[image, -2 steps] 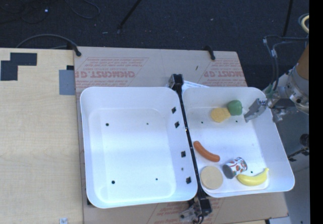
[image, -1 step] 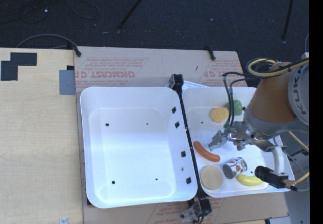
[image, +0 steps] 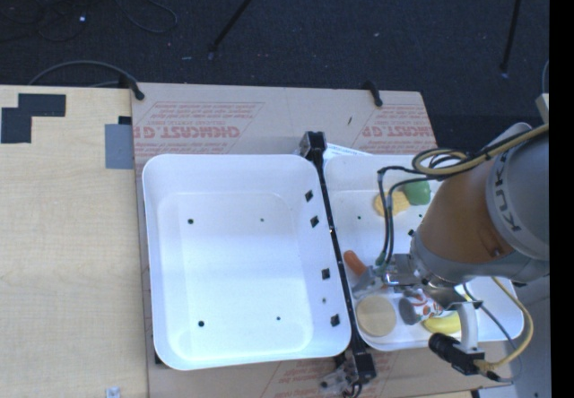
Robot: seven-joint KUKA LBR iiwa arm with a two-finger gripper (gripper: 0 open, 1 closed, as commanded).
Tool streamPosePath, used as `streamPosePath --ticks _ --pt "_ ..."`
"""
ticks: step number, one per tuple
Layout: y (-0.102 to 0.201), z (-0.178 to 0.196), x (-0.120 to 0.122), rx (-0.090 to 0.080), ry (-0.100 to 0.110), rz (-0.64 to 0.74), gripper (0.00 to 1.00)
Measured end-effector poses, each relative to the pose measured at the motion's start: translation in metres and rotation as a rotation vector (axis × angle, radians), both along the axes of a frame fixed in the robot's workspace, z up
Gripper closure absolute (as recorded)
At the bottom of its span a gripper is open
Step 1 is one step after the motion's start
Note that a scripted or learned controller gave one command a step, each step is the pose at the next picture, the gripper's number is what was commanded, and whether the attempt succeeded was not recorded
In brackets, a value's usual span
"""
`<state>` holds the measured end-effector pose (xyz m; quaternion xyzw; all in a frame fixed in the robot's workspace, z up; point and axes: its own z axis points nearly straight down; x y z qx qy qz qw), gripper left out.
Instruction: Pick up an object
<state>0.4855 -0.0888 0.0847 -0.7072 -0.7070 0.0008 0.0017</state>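
My gripper hangs low over the front part of the right bin, below the grey and orange arm. Just left of it and a little nearer the front lies a round beige disc. A small orange piece rests by the bin's left wall. A yellow object lies to the gripper's right, partly hidden by the wrist. At the back of the bin, a green block sits beside a yellow piece. I see nothing held in the gripper.
The left bin stands beside the right one, with a black clipped bar between them. Black cables loop from the arm over the right bin. Both bins stand on cardboard. Wooden bench extends to the left.
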Motion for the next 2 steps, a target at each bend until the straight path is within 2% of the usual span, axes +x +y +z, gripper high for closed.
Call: streamPosePath --ticks 1,2 --pt "-0.027 0.003 0.062 -0.003 -0.005 0.003 0.00" --pt "-0.028 0.013 0.058 -0.001 0.001 -0.005 1.00"
